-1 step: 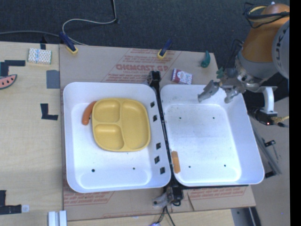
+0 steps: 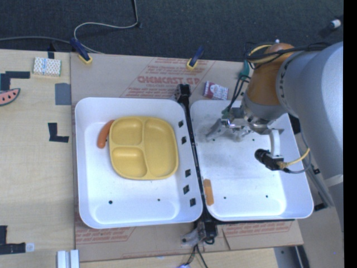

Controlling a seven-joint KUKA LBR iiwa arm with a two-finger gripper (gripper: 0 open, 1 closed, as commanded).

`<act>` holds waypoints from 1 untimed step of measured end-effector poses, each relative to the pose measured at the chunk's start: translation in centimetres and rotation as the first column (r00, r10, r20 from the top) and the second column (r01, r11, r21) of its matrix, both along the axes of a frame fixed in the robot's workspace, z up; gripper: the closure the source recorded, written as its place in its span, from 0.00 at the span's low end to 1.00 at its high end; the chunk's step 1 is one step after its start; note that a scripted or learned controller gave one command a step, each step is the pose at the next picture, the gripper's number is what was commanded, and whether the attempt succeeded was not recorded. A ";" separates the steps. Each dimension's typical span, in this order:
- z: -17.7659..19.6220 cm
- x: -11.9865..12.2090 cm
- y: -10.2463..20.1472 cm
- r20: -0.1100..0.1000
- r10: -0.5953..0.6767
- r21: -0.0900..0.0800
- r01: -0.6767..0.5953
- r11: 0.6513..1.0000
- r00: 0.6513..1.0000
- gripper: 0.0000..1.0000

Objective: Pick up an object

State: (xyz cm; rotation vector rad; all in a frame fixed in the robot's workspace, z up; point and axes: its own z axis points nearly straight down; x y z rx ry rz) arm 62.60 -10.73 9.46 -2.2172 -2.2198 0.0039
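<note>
My gripper (image 2: 215, 130) hangs low over the upper left part of the right bin (image 2: 290, 205), close to the divider between the bins. Nothing shows in its grasp. A small orange piece (image 2: 208, 191) lies at the right bin's left wall, well below the gripper. In the left bin (image 2: 95, 205) a yellow divided plate (image 2: 144, 147) lies flat, and an orange sausage-shaped piece (image 2: 103, 134) rests against its left rim.
The grey arm with its orange band (image 2: 268, 80) covers the right bin's upper right. A black cable (image 2: 273, 159) loops beside the wrist. A small red and white packet (image 2: 215, 90) lies on the cardboard behind the bins, near yellow and blue clamps (image 2: 194, 60).
</note>
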 end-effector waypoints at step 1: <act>1.0 0.1 0.0 0.001 0.001 0.000 -0.001 1.000 1.000 1.00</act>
